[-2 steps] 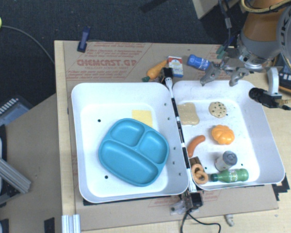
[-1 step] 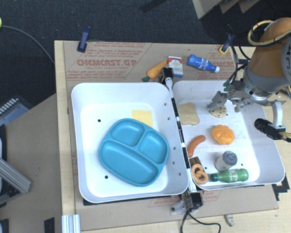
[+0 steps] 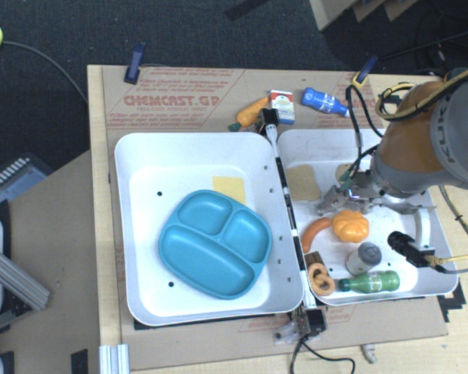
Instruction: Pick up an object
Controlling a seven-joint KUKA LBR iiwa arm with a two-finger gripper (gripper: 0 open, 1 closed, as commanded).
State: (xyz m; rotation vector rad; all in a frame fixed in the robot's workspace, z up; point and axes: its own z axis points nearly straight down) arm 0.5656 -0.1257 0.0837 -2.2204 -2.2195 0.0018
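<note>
Over the right bin, the pincer hangs low just behind the orange, close to its far edge; whether it is spread or pressed together cannot be told from this slant, and nothing shows as gripped; the orange lies mid-bin, a carrot just beside it toward the other bin and a grey can near its front; a good grasp probably means centring over the orange, straddling its widest part and coming straight down so the neighbours are not nudged; round and smooth, it may roll or slip out if pinched off-centre.
</note>
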